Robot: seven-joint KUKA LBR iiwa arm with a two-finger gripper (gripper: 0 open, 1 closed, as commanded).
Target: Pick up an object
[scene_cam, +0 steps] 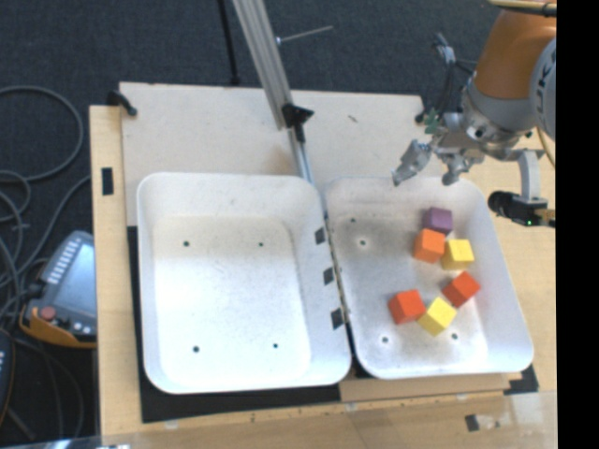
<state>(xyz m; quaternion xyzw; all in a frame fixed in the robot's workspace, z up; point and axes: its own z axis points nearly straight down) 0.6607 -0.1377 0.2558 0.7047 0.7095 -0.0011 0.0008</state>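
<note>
Several small blocks lie in the right bin point(374, 251): a purple block point(437, 219), an orange block point(430, 245), a yellow block point(459, 253), a red block point(461, 288), a second red-orange block point(406, 306) and a second yellow block point(437, 316). My gripper point(430, 167) hangs above the bin's far rim, up and slightly left of the purple block. Its two fingers are spread apart with nothing between them.
The left bin point(234, 279) sits beside the right one, sharing a middle edge. A slanted metal pole point(267, 59) rises behind the bins. Cables and a handheld pendant point(61, 288) lie off the bench at the left.
</note>
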